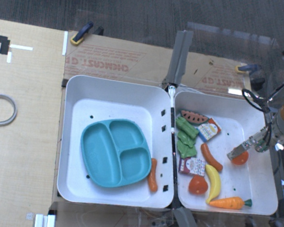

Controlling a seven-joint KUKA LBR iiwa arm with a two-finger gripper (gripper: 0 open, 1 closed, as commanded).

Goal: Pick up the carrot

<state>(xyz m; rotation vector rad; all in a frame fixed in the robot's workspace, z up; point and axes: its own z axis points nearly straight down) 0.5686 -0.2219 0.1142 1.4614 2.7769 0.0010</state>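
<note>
Carrot [229,202] is lying well below the claw [240,151], against the bin's [270,209] near wall. I cannot tell how the claw is set. Hanging over the tomato [240,158], it is risking grabbing that or the banana [214,182] instead.

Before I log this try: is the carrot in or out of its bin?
In: the carrot lies flat on the right bin floor, apart from the claw.

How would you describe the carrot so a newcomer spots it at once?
Look in the right bin, at its near edge, in the corner toward the arm. The carrot lies flat there, just beside the banana. It alone is orange, tapered, with a green stub at one end.
</note>
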